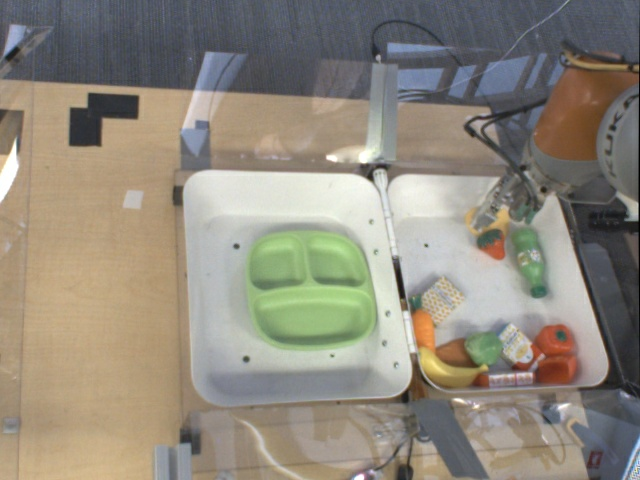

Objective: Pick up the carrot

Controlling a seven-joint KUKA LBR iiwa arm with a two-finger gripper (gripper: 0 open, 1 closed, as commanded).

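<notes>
Carrot (424,329) lies at the near left of the right bin (590,298), against the divider, its tip touching the banana (448,370). Along that bin's near wall sit a green item (483,348), a small carton (516,343) and a red tomato-like piece (555,341). A patterned packet (441,299) rests just beyond the carrot. Further back, a green bottle (528,259) lies on its side. The gripper (497,226) hangs at the far part of this bin over a small orange-red item (492,245); finger spacing cannot be told. 1 green divided plate (311,290) occupies the left bin (215,268).
</notes>
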